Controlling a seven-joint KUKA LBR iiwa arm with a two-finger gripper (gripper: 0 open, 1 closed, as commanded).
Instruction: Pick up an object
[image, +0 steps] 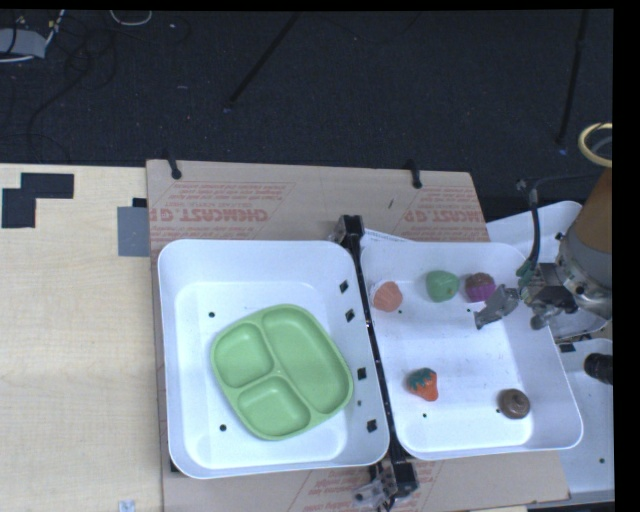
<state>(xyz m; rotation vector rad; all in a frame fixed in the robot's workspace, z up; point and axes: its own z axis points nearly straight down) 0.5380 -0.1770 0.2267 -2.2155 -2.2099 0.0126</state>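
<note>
In the right bin (548, 430), the strawberry (422, 383) seems to point lower right; the tool (518, 305) hangs spread, ungrasping.

Both bins (200, 270) look like smooth, slightly glossy white plastic, and the green tray (282, 371) like matt plastic. They sit on printed brown cardboard (300, 200) over a pale wood-grain counter (70, 330).

End effector (518, 307) beside purple object (479, 287)
</note>
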